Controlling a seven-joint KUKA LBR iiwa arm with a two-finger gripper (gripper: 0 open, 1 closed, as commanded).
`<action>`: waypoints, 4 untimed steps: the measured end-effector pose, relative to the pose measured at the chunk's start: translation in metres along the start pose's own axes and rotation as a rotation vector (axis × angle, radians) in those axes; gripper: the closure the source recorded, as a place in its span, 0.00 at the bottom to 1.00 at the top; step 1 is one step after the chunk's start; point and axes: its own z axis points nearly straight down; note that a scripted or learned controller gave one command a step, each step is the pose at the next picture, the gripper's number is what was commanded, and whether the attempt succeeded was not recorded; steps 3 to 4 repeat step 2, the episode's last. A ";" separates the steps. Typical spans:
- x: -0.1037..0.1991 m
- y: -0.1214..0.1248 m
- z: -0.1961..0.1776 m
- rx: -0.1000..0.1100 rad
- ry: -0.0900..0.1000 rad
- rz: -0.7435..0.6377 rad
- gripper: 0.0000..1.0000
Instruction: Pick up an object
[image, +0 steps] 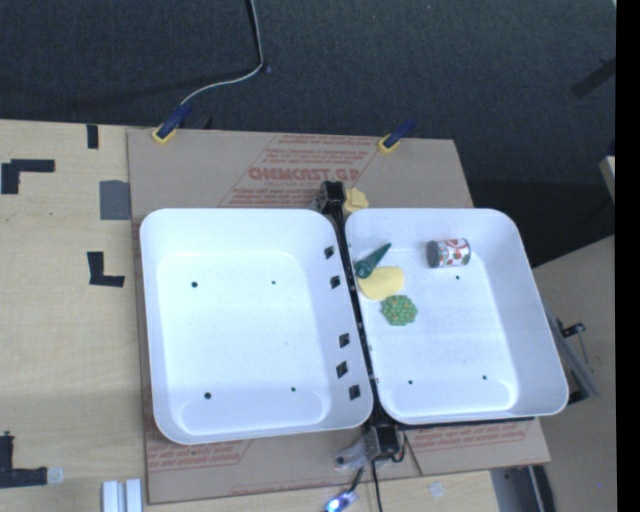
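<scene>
Finger state: I cannot tell from this view
Right bin (500, 390): I read four loose objects in it, all in its far half
Teal cone-shaped piece (373, 260): lies against the bin's left wall, tilted, touching the yellow piece
Yellow piece (382, 282): just below the teal one, beside the wall shared with the other bin
Green bumpy ball (400, 311): just beside the yellow piece, on its near side
Small can (449, 253): on its side, red and white label, well apart from the other three, toward the far right corner
Left bin (240, 330): I see only small dark marks on its floor
Board (300, 170): brown, red print, under both bins; two blue clamps (172, 123) at its far edge
</scene>
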 end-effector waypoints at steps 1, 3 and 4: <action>0.113 0.006 -0.001 0.001 0.003 -0.012 1.00; -0.001 0.004 0.000 -0.001 -0.002 0.009 1.00; -0.001 0.004 0.000 -0.001 -0.002 0.009 1.00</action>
